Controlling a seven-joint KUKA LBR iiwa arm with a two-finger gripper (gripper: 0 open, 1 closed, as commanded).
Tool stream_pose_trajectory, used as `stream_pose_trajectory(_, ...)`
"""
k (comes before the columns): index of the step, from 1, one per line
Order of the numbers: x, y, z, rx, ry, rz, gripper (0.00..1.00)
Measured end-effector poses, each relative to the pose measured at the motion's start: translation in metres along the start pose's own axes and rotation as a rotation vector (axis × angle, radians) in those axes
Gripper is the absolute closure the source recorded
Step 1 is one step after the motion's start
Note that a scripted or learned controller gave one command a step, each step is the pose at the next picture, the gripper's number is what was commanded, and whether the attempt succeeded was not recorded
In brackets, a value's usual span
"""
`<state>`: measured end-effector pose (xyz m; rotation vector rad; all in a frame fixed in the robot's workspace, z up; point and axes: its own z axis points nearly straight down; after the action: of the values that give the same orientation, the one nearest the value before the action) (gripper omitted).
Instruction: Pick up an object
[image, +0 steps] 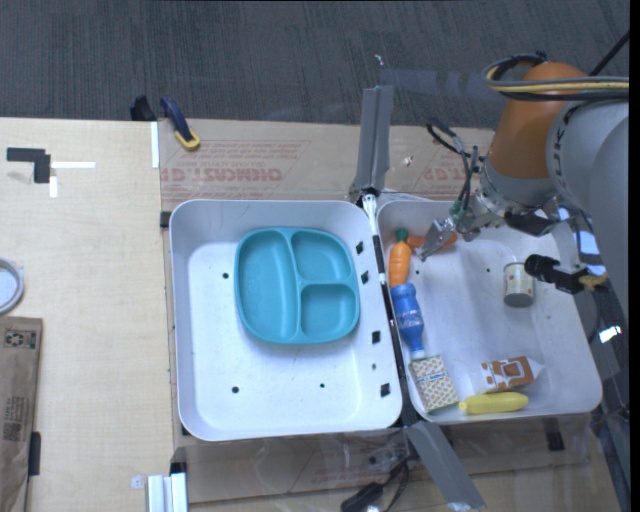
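My gripper (438, 240) hangs low over the far left part of the right bin (560, 400), just right of an orange carrot (399, 262). A small orange patch shows at the gripper's tip, and I cannot make out what it is. A blue bottle (406, 316) lies below the carrot along the bin's left wall. A silver can (518, 284) lies to the right of the gripper. Near the front edge lie a speckled packet (432, 383), a yellow banana (493, 403) and a small brown and white carton (508, 373).
The left bin (200, 380) holds a teal divided plate (297, 285). A grey post (375, 140) stands behind the wall between the bins. The arm's orange band (525, 130) and grey body fill the upper right. Cables run close to the can.
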<state>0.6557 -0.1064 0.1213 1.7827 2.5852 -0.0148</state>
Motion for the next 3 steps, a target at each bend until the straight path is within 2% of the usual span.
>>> stream_pose_trajectory(1, 0.000, 0.003, 0.028, -0.006, 0.001, -0.023, 0.00)
stream_pose_trajectory(2, 0.000, 0.004, 0.018, -0.009, -0.001, -0.025, 1.00)
stream_pose_trajectory(3, 0.000, 0.004, 0.018, -0.009, -0.001, -0.026, 0.00)
